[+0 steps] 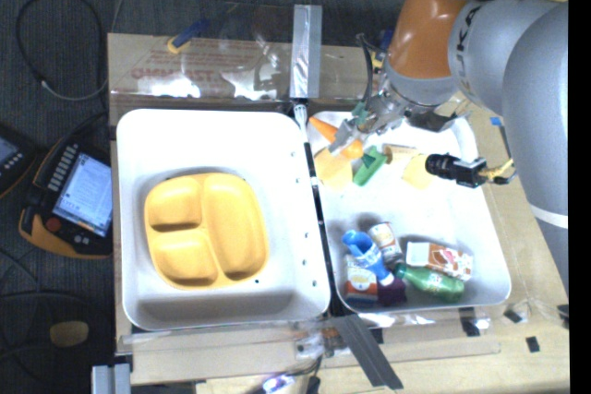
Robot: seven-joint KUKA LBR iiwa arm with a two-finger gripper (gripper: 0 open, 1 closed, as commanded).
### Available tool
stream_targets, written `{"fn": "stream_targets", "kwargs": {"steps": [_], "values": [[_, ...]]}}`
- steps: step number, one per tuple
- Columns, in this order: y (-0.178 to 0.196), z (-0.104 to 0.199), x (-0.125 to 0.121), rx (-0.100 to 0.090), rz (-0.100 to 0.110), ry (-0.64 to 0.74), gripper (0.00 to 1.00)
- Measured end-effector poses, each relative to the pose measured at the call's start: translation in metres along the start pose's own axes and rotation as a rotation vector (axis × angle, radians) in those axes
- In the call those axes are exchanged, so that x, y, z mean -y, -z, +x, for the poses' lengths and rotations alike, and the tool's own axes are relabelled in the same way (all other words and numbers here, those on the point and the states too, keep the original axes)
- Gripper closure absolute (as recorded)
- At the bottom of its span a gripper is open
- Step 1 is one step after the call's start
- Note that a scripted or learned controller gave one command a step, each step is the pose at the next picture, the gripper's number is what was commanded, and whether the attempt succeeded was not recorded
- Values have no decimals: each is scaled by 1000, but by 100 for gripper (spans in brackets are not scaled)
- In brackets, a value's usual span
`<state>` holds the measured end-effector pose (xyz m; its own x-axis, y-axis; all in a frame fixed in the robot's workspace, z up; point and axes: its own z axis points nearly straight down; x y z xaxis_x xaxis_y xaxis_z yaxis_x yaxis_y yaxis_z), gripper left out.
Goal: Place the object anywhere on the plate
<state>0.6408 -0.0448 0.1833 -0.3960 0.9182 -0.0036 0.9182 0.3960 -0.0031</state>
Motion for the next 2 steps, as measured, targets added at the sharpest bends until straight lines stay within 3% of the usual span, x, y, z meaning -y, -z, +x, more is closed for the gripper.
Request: {"fn": "stream_targets", "kwargs": {"steps": [1, 2], "values": [[4, 83, 5, -4, -1, 55, 100], [28, 118, 30, -4, 0, -137, 100]]}}
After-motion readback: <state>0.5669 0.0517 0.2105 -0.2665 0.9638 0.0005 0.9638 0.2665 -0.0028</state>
